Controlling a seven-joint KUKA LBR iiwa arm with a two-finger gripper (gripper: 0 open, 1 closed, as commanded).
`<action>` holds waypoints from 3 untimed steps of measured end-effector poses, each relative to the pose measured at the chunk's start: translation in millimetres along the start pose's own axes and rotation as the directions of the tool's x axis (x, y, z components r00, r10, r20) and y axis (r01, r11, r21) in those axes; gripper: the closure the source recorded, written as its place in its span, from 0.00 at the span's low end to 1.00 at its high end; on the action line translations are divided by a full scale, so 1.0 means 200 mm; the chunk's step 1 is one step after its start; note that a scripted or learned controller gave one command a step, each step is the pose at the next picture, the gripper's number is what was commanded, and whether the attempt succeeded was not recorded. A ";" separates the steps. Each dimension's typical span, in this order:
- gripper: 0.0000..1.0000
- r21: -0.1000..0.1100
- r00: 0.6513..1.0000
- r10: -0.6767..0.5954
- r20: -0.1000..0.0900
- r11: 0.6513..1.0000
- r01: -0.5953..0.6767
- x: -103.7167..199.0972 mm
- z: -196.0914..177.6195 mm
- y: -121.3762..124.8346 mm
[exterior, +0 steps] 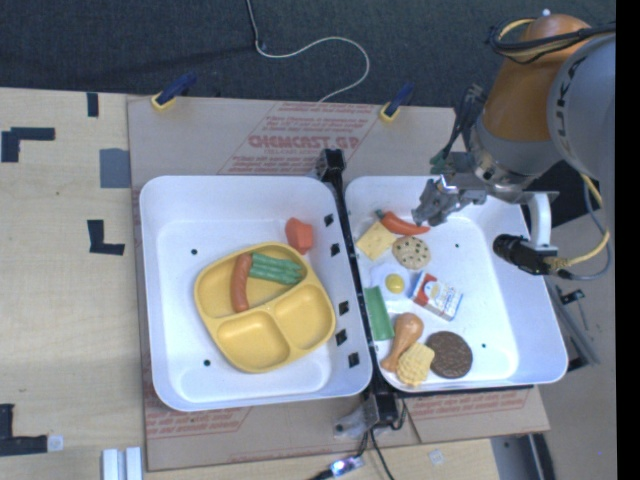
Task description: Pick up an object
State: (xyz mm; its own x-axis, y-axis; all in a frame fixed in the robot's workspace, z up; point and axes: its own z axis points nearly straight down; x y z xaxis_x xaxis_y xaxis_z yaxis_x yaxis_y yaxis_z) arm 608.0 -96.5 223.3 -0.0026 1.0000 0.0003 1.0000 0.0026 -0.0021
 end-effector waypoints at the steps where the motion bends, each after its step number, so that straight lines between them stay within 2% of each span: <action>1: 1.00 0.005 1.000 -0.004 -0.001 1.000 0.004 0.27 0.07 0.01; 3: 1.00 0.004 1.000 -0.004 0.000 1.000 0.004 0.70 0.06 0.04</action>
State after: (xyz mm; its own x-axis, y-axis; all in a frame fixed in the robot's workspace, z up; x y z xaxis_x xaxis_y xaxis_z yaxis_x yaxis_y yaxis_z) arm 615.1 42.8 211.4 -0.0063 1.0000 0.0008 1.0000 0.0063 -0.0061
